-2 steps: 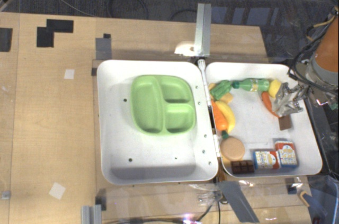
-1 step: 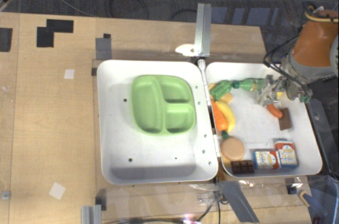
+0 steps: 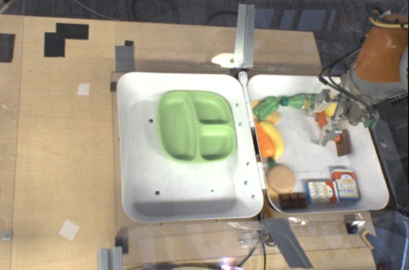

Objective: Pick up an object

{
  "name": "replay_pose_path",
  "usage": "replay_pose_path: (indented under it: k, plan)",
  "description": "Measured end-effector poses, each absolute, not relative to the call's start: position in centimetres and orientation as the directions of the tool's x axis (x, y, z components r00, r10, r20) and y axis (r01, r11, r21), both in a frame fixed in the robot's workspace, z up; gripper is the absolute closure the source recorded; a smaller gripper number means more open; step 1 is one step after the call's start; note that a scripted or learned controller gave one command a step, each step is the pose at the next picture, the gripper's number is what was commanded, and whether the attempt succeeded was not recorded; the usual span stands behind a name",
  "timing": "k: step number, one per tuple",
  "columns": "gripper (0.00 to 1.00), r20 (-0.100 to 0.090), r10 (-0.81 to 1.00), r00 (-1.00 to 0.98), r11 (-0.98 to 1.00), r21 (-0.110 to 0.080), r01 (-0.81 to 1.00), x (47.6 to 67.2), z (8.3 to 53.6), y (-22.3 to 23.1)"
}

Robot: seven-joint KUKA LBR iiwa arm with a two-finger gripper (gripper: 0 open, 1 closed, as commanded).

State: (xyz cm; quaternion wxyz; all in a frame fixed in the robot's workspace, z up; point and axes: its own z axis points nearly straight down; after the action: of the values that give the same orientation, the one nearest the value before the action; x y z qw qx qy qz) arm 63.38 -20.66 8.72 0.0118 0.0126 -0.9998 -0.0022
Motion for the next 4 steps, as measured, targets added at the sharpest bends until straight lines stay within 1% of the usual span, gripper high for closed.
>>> replay_pose_path:
  k: [1, 2, 3, 4]
  plan:
    - [1.0, -0.016, -0.027, -1.0, 1.0, -0.004, -0.027, 64.2, 10.3, -20.6]
    - [0.0, 0.009, -0.028, -1.0, 1.0, 0.0, -0.028, 63.7, 10.1, -20.7]
    - [0.0, 0.023, 0.064, -0.998, 0.998, 0.001, 0.064, 63.7, 8.9, -20.9]
    - [0.0, 0.049, 0.155, -0.987, 0.988, -0.019, 0.154, 65.1, 8.9, -19.8]
